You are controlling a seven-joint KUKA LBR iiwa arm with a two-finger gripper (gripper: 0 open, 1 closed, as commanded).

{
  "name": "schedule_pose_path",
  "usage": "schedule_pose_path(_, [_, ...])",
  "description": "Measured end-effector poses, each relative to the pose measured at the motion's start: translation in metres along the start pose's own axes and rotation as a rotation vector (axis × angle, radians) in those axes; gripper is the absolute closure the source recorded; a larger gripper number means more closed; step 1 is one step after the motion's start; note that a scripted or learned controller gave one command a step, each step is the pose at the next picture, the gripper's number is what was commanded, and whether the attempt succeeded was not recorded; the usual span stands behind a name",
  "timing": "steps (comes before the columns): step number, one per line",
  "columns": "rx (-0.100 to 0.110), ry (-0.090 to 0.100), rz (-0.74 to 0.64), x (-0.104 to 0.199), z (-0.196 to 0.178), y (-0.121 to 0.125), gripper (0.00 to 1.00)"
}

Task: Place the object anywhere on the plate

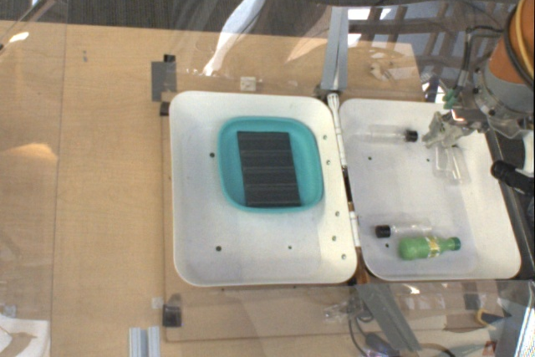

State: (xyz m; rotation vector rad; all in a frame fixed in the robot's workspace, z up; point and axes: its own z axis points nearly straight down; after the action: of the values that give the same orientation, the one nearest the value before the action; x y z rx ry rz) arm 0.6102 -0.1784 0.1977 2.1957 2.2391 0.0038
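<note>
Bottle (426, 247): green, lying flat at lower right, long axis left-right, neck pointing right.
Plate (311, 171): teal, left bin.
Gripper (445, 138): upper right; grip unclear.

A grey arm (510, 92) with an orange band — black cables looping beside it — ends in a pale metallic hand (445, 148).

The plate (271, 164) has bare white floor of the left bin (194, 205) all around it. Right of the plate, past the wall between the bins, two clear tubes (389, 133) and a green bottle (427, 247) clutter the right bin (489, 205).
</note>
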Motion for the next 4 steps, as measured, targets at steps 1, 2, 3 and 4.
schedule_pose_path(1, [0.0,0.0,0.0,0.0,0.0,0.0,0.0])
schedule_pose_path(2, [0.001,0.001,-0.032,-0.024,0.07,-0.03,0.0])
schedule_pose_path(3, [-0.017,-0.009,-0.104,0.011,0.103,-0.058,0.0])
schedule_pose_path(4, [0.0,0.002,-0.115,0.074,0.049,-0.119,0.0])
